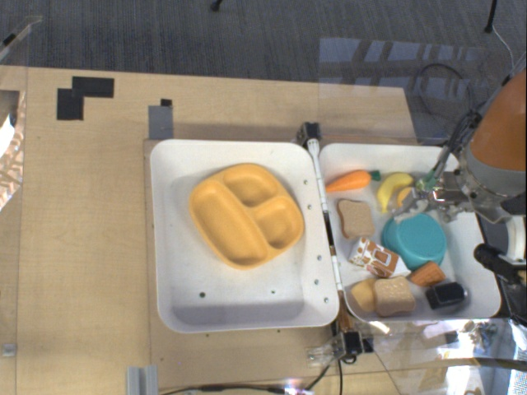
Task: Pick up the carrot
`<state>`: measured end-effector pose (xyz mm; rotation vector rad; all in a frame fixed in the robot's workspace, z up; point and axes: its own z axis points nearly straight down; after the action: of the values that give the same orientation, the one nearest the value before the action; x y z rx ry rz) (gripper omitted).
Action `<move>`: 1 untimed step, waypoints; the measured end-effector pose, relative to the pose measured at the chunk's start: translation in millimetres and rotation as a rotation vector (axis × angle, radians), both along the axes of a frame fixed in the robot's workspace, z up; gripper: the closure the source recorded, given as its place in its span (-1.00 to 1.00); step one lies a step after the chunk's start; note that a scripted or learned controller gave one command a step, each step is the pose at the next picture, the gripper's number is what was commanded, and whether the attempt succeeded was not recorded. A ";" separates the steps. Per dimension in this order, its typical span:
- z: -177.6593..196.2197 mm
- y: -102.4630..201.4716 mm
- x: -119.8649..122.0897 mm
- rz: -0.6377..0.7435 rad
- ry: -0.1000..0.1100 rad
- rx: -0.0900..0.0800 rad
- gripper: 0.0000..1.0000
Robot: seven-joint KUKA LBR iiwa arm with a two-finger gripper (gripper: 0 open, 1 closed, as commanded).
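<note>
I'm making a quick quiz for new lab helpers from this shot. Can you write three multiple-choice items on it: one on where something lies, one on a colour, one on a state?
1. Where does the carrot lie?
A. In the yellow tray
B. In the right bin, near its far left corner
C. On the bare bench

2. What colour is the divided tray in the left bin?
A. Yellow
B. Teal
C. White

3. How does the carrot stand with the gripper?
A. Lifted between its fingers
B. Lying in the bin, apart from the gripper
C. Dropped into the left bin

Answers: 1 B, the carrot sits in the right bin beside the banana. 2 A, the tray is plainly yellow. 3 B, the banana lies between carrot and gripper.
</note>
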<state>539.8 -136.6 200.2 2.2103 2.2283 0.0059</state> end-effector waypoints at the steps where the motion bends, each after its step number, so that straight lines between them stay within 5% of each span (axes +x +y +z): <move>1: -80.4 39.8 48.1 -0.109 0.004 0.003 -1.00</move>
<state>588.0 -96.8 119.8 2.3318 2.1079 0.0048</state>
